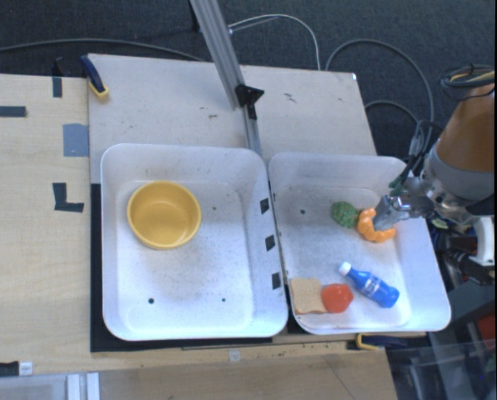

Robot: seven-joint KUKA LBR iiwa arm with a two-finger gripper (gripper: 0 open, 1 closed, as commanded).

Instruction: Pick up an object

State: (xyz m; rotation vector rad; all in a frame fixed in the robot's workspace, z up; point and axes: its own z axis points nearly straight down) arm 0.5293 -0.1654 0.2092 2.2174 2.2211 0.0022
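You are at the reach-and-grasp step: the claw (pixel 388 215) is down in the right bin (pixel 315 169), its tip right at the orange object (pixel 374 227), which lies by the bin's right wall, toward the table's right edge. Whether it is released or clenched, you cannot tell from this view; the tip blurs into the orange piece, so do not count the thing as held.

The next move, as I judge it, calls for a sure closing on the orange piece and then a straight lift. Check that the piece rises with the claw before you carry it anywhere.

Mind the crowding. A green lump (pixel 343 214) sits just beside the orange object on its left, near enough to be nudged or pinched along with it. The bin's right wall is close on the other side, so there is little room to slide sideways.

Toward the table's front edge lie a blue bottle (pixel 371 285), a red ball (pixel 338 297) and a tan block (pixel 307 295), well clear of the grasp. The left bin (pixel 182 290) carries a yellow bowl (pixel 163 214) with much open floor round it.
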